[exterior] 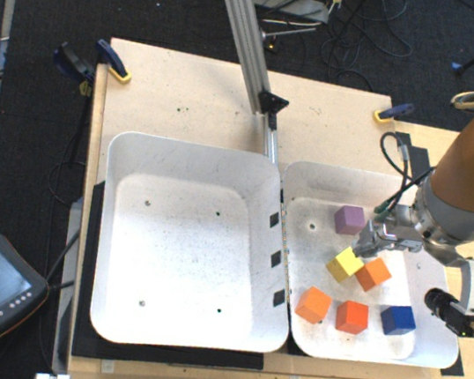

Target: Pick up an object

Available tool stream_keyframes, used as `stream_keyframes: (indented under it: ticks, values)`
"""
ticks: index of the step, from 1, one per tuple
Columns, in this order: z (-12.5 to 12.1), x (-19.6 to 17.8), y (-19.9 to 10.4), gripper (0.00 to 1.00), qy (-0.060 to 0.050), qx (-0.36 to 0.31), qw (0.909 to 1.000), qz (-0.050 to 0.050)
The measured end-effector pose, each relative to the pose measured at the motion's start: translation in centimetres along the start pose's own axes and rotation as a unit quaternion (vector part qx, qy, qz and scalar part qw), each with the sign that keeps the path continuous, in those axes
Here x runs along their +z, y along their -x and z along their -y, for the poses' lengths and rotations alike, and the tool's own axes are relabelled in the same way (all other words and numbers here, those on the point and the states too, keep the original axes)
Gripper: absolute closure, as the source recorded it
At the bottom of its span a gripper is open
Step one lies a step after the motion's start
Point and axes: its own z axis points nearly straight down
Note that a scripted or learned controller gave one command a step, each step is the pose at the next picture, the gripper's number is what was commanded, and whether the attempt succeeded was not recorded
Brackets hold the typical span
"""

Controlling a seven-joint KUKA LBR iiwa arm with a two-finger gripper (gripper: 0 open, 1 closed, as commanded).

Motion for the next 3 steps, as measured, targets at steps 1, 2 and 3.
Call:
stream_keyframes:
  ticks: [1, 2, 3]
  values:
    - [-0.2, 0.6, -4.7, 1.0, -0.001, 0.0, 1.0, 0.0]
    - [-0.1, 0.5, -11.2, 1.0, -0.002, -0.001, 1.0, -0.001]
    - [0.3, 1.0, -17.2, 1.0, -0.002, -0.001, 1.0, -0.001]
